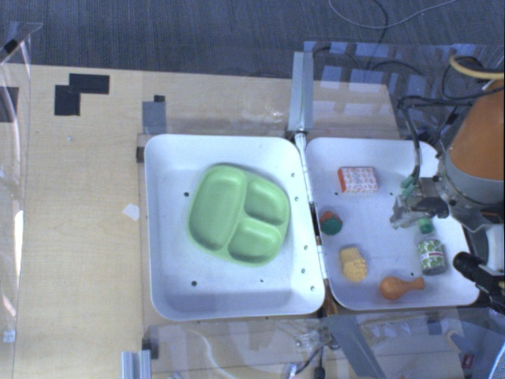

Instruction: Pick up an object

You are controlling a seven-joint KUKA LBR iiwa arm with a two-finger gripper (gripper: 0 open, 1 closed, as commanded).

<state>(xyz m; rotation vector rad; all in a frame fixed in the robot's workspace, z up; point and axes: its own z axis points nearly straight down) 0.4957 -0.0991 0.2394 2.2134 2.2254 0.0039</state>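
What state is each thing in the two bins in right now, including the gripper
green divided plate: lying flat, right way up, in the left bin.
orange patterned box: lying flat in the right bin.
red and green toy: resting near the bin's left wall.
yellow corn: lying on its side.
orange toy: lying on its side.
green-labelled can: lying down.
gripper: low over the right bin, nothing visibly held.

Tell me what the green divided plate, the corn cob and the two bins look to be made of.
Green plate: likely molded plastic; uniform color, soft sheen, rounded compartment edges.
Corn cob: probably a plastic or rubber toy; flat yellow, bumpy surface. Which of the two, I cannot tell.
Bins: white, apparently plastic or painted metal; smooth, matte-to-satin, with rounded corners and small dark holes in the left one's floor.
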